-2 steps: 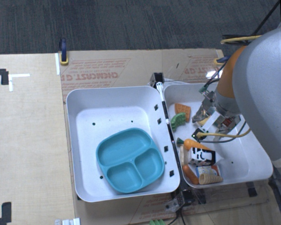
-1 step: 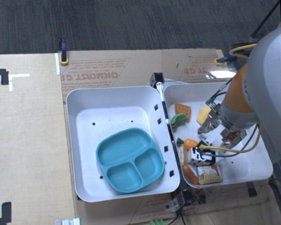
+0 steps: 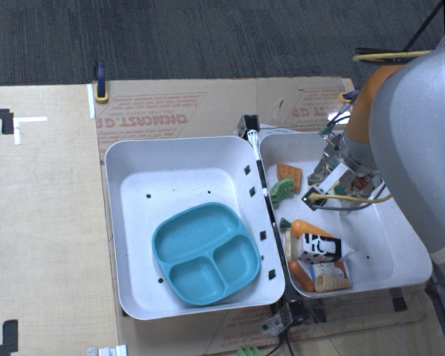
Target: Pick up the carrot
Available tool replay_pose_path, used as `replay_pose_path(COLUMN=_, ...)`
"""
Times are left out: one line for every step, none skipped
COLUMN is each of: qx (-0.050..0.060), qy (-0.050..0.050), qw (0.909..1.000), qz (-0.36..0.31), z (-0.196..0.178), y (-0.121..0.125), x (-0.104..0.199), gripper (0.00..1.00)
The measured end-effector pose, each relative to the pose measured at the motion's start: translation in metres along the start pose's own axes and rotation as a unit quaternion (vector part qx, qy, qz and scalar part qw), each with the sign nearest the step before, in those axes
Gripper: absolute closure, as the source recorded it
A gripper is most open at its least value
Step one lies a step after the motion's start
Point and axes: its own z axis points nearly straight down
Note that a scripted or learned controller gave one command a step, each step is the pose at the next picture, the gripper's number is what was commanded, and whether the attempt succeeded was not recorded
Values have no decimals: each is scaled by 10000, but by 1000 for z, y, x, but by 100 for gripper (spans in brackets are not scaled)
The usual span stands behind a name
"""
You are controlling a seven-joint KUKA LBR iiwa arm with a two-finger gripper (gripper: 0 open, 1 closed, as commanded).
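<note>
The grey arm (image 3: 422,148) comes in from the right and bends down over the right-hand bin (image 3: 394,265). Its orange band (image 3: 364,110) sits just above the wrist. The gripper (image 3: 325,174) points down and leftward, low over the back half of that bin. Wrist parts and cables crowd around it, so I cannot tell whether it is released or clenched, and nothing can be seen held in it.

The carrot (image 3: 308,227) lies on the bin floor, below and slightly left of the gripper in the view and apart from it. Its green top points toward the wall between the bins. Just left of the gripper, an orange wedge (image 3: 289,173) rests near the back of the bin, with a green leafy piece (image 3: 282,190) touching its lower edge.

Farther below the gripper, past the carrot, a black-and-white packet (image 3: 320,245) lies right beside the carrot. Beyond that, at the front wall, sit a reddish-orange piece (image 3: 302,276) and a tan, bread-like item (image 3: 333,281), close together.

Well to the gripper's left, across the dividing wall, the left-hand bin (image 3: 133,171) holds a blue tray (image 3: 205,252) with three sections.
</note>
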Motion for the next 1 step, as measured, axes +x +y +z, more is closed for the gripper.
replay_pose_path(qx=13, qy=4, qw=9943, qz=1067, z=1, y=-56, x=-68, gripper=0)
